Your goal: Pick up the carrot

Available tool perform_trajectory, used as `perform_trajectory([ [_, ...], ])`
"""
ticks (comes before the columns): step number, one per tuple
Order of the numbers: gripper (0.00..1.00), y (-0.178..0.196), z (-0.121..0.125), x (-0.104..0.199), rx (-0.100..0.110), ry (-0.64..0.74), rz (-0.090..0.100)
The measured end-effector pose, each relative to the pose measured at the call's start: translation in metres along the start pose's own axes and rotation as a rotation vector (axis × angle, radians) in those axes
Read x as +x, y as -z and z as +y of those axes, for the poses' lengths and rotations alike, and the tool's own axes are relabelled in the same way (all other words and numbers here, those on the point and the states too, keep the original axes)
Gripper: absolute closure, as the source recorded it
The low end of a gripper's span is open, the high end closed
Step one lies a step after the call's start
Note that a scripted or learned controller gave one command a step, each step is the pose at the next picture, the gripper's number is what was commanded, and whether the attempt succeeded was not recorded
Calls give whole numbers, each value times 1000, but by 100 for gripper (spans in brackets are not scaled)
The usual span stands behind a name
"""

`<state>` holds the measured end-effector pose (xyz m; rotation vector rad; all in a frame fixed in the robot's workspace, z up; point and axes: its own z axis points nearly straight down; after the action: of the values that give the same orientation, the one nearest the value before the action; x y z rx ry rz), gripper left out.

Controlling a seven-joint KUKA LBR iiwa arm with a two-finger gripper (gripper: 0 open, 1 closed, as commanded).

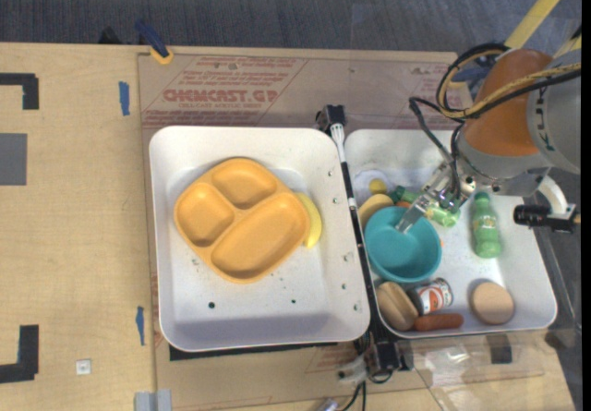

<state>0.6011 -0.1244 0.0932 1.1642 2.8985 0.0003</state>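
- Nearest, along the front rim of the right bin (545, 312), lies a reddish sausage-shaped piece (439, 321). It touches a small can (432, 295) that lies on its side.
- To the can's left is a round brown bun (396, 306). To its right, a little apart, a tan egg-shaped piece (491, 301) sits near the bin's front right corner.
- Level with these, the left bin (185, 308) holds an orange divided plate (242, 218) of three compartments. A yellow piece (313, 221) shows from under its right edge.
- Next back in the right bin is a teal bowl (403, 250), standing upright just beside the wall between the two bins.
- The gripper (413, 218) hangs over the far rim of the bowl, its tip pointing down and to the left into the bowl. From this angle, how wide it stands cannot be told, and nothing can be seen held in it.
- A green bottle (484, 226) lies to the right of the bowl, apart from it.
- The carrot (404, 194) seems to be the small orange and green piece just beyond the bowl's far rim, close by the gripper. It is small and partly hidden, so I am not certain.
- A yellow rounded piece (374, 207) touches the bowl's far left edge, with a smaller yellow bit (377, 186) behind it.
- Farthest back, the grey arm (554, 123) with its orange band (506, 114) reaches in from the right, with black and yellow cables looped above it.
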Motion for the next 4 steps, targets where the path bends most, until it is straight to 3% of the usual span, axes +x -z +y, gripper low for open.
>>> perform_trajectory([
  [1,0,151,84,9,-14,1,-4],
  [2,0,89,52,40,11,-58,20],
  [3,0,3,19,-17,-3,-133,-2],
  [4,0,-4,20,6,-3,-222,6],
])
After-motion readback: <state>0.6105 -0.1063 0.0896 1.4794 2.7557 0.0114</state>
